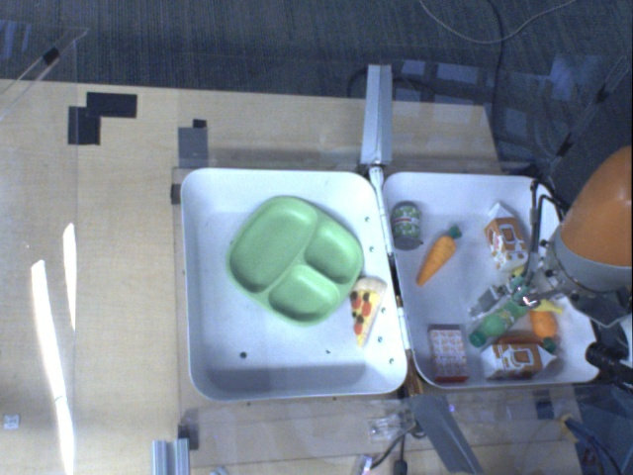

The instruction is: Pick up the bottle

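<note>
— Bottle (497, 321) status?

— Green bottle lies on its side in my right-hand bin (465, 191), between the snack packet (447, 350) and the small carton (518, 357), resting on the floor, not lifted.

— And your end effector (529, 290)?

— It hangs just above the bottle's upper end, beside the house-shaped box (504, 237). Whether it is apart or together, I cannot tell.

— Progress?

— I judge the approach made; grasp and lift remain. The carrot (437, 254), can (406, 224), and green plate (295, 256) in the left bin (208, 295) sit clear.
</note>
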`<state>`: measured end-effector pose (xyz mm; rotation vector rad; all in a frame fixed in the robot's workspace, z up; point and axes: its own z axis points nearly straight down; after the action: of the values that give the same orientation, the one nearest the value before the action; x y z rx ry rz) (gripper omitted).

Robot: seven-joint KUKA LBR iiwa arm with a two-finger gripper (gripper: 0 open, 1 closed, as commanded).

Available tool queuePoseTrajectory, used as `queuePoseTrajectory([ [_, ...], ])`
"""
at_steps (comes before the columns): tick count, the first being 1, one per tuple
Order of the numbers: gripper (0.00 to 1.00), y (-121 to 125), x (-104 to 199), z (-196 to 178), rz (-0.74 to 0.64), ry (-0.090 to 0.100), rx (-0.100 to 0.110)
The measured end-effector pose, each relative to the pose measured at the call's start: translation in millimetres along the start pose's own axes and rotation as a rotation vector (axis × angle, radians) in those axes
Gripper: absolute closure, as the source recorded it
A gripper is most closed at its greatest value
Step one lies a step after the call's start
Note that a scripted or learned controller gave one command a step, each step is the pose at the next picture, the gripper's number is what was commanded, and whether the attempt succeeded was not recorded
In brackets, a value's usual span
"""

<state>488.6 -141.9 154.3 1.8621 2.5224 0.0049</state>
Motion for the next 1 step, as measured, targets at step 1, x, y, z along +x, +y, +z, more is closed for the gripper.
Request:
queuePoseTrajectory([
  [1, 0.0, 0.0, -9.1, 64.5, -0.234, -0.005, -0.008],
])
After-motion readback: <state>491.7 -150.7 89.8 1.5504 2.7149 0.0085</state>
